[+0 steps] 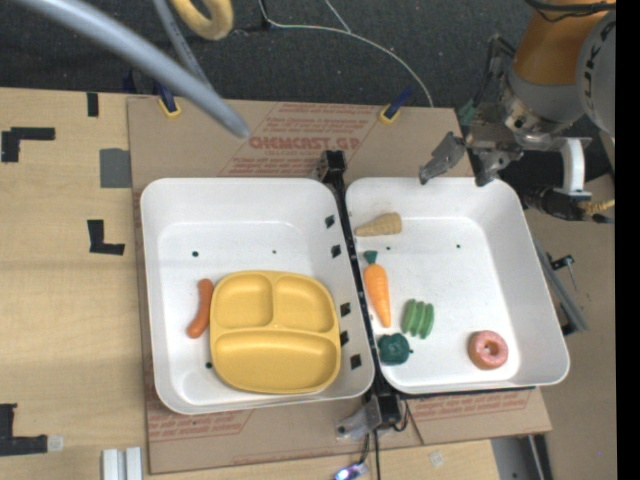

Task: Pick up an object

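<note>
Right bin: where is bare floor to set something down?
In the right bin, the widest bare patch lies between the cone at the top left and the donut at the bottom right. It is crowded along the left wall: carrot, green pepper and dark green piece.

This is a robot lab, not a home or kitchen. A cardboard sheet (300, 143) is clamped to a wooden bench (60, 268) with black tape marks. Two white bins (160, 268) sit side by side on it, holding toy food and a yellow plastic plate (273, 330). Loose cables (380, 43) trail past the bench's far edge, and a grey and orange robot arm (560, 48) reaches in at the right.
</note>
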Robot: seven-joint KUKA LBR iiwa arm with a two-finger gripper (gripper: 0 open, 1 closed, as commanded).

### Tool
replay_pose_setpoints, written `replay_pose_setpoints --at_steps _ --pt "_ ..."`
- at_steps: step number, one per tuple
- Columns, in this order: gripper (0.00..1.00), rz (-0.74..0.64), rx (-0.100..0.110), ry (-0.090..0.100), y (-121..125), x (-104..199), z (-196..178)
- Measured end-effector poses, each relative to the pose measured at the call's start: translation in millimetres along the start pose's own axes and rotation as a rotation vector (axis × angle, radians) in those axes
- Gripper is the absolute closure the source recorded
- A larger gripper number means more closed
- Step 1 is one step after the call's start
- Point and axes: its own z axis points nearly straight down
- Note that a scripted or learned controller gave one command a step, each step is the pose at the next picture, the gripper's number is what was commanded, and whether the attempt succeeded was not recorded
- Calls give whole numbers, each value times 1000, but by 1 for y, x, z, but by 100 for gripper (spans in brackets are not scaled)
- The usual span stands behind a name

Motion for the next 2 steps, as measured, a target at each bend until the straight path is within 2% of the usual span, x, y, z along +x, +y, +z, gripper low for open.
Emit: replay_pose_setpoints --at_steps 1,2 --pt "0 -3 -11 -2 2 0 -7" --pt "0 -1 -5 -2 -1 -5 58"
